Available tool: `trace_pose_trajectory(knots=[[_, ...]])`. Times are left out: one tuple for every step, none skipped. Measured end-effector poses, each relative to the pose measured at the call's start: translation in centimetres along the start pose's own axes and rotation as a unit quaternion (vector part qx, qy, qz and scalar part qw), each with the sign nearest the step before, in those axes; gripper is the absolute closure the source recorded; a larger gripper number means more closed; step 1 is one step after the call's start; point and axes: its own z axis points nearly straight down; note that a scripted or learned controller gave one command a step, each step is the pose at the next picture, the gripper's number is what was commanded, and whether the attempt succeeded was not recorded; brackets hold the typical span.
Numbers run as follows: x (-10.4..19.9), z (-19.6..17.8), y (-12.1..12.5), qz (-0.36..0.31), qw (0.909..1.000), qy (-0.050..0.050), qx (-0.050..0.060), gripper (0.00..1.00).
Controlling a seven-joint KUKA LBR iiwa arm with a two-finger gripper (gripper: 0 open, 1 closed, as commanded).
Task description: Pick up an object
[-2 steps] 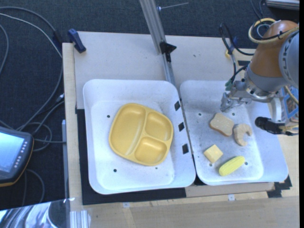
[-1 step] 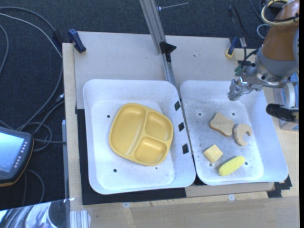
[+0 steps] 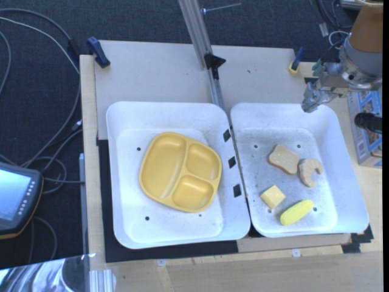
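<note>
Camera view | gripper [image 3: 310, 101] state unclear, above right bin's [image 3: 346, 157] far rim | bread slice [image 3: 283, 159] nearby, apart

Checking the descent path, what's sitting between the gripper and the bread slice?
Nothing: the camera view shows bare white bin floor between the gripper and the bread slice.

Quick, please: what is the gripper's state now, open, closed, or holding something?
Gripper: cannot be told; it hovers over the right bin's far rim, nothing seen in it.
</note>
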Motion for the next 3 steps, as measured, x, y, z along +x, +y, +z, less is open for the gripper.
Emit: trace_pose_trajectory(knots=[[0.0,-0.4,0.1,0.000,1.0000,0.000,0.003,1.00],[5.5,-0.9,0.3,-0.002,1.0000,0.002,0.005,1.00],[10.7,-1.0,0.3,-0.002,1.0000,0.002,0.005,1.00]])
